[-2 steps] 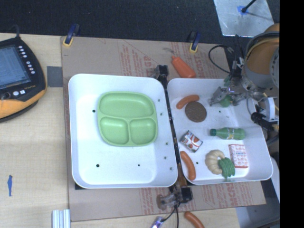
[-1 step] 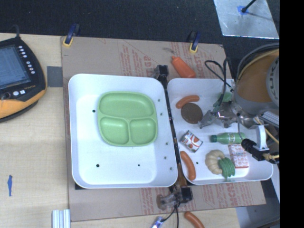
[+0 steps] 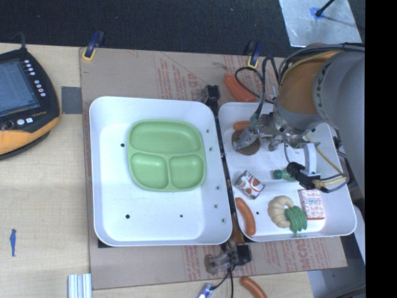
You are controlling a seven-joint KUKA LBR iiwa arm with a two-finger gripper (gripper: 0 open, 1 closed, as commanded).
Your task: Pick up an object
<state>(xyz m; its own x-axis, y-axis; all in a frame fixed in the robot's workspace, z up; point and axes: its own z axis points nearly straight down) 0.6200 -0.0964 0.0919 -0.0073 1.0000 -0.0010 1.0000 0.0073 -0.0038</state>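
Observation:
My gripper [image 3: 259, 129] hangs low over the back left corner of the right bin [image 3: 347, 228], under the grey arm with the orange band. Just left of and below it lies a brown round object [image 3: 245, 143], close to the gripper or touching it; I cannot tell which. Further forward in the same bin are a small red and white can [image 3: 250, 185], an orange sausage [image 3: 246, 216], a pale bun-like piece [image 3: 280, 208] with a green item [image 3: 296, 219] against it, and a red and white carton [image 3: 312, 204]. A small green piece [image 3: 280, 174] lies mid-bin.
The left bin [image 3: 105, 166] holds a green divided plate [image 3: 166, 154]. An orange carrot-like item [image 3: 239, 89] lies behind the right bin, and another orange piece [image 3: 253, 285] lies in front. A tablet pendant [image 3: 25, 98] sits at the far left.

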